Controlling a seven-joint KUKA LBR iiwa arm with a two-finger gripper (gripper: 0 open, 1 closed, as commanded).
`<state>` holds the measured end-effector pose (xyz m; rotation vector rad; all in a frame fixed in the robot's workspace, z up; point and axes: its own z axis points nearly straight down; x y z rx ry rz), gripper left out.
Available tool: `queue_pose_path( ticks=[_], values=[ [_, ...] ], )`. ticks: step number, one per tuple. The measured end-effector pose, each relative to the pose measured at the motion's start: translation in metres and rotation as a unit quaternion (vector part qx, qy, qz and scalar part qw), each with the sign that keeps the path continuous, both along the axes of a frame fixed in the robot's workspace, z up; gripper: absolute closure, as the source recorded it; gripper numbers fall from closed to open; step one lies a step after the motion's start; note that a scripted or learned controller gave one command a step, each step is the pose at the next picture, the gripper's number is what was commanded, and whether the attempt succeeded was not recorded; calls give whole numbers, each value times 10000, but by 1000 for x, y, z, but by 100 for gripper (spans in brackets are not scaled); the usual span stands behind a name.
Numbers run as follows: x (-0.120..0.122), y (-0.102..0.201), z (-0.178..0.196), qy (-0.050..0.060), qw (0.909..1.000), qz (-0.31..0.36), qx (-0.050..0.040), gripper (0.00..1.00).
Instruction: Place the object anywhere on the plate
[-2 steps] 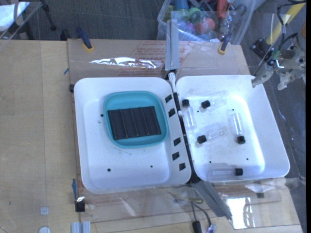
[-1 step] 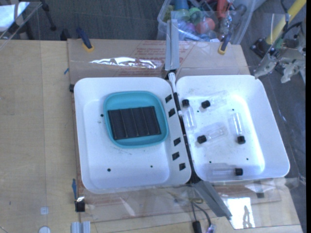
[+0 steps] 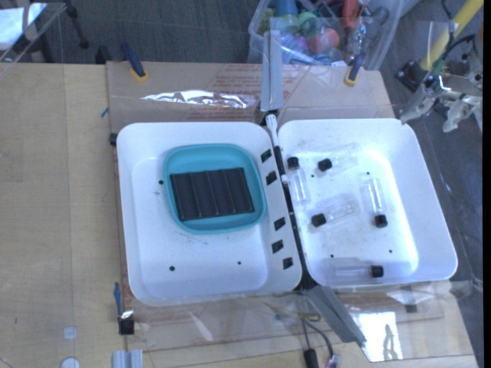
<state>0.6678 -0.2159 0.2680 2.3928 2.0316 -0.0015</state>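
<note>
At the near edge of the right bin (image 3: pixel 430 205), well below the claw in the camera view: one clear vial (image 3: pixel 354 269), lying flat, black cap toward the claw's side.

Mid-bin, closer to the claw: two more capped vials (image 3: pixel 335 208), (image 3: pixel 373 194), apart from each other.

Nearest the divider, far to the claw's left: a fourth vial (image 3: pixel 296 184); a fifth (image 3: pixel 343 156) just beyond it.

Left bin (image 3: pixel 146 267), farthest from the claw across the bench: teal plate (image 3: pixel 178 163) holding a dark ridged insert (image 3: pixel 212 194). All vials lie apart from the plate.

Beyond the right bin's far right corner: what appears to be the claw (image 3: pixel 441 102), off the bin; blurred, so its state cannot be told. Nothing seen held.

Behind, to the claw's left: clear tub (image 3: pixel 330 14) of coloured items.
</note>
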Motion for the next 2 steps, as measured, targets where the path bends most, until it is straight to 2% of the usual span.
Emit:
queue_pose_path(
  ticks=[2],
  values=[
    [0, -1, 39, -12, 9997, -229, 3, 0]
  ],
)
